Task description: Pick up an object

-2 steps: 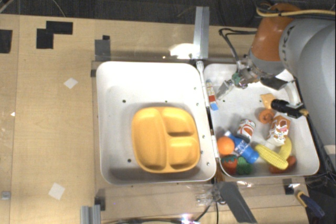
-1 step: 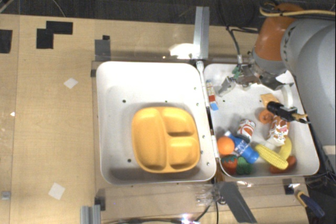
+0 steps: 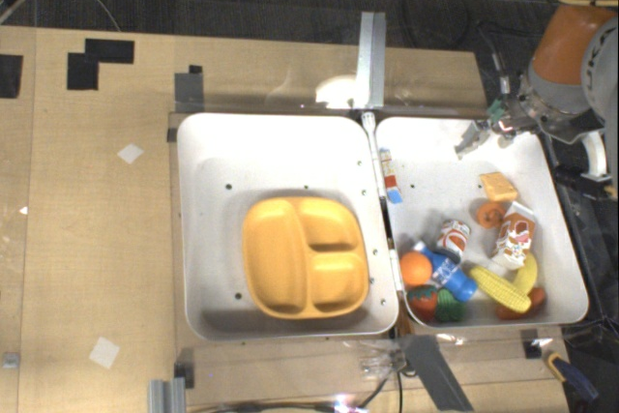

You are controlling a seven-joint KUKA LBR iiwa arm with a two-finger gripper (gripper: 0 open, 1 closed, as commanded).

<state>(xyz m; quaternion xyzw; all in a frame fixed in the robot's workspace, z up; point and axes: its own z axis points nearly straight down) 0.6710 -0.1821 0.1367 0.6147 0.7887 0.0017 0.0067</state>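
Although the task called for one object to be lifted, nothing in the camera view had yet left its place, so the pick looked not begun or barely begun, with the whole of reach, close and lift left to do. The candidates lay heaped in the right bin (image 3: 426, 145), toward its near right corner: a tan block (image 3: 497, 186), a corn cob (image 3: 500, 289), a yellow banana-like piece (image 3: 527, 270), an orange ball (image 3: 416, 268), a blue item (image 3: 453, 278), a red and green piece (image 3: 435, 304), and two small red-and-white figures (image 3: 453, 236), most of them touching or overlapping. A slim red and blue stick (image 3: 388, 175) lay apart, against the divider between the bins. The left bin (image 3: 208, 169) held a yellow sectioned tray (image 3: 305, 256) resting near its front.

The arm (image 3: 571, 44) came in from the right, its orange band above the wrist at the far right corner of the right bin. The gripper (image 3: 476, 140) hung over the far part of that bin, tipped toward the left, well apart from the heap and nearest the tan block. Nothing was seen between its tips; whether the claw was spread or pressed together could not be told at this size. To my judgement, it needed to travel toward the near corner and descend.
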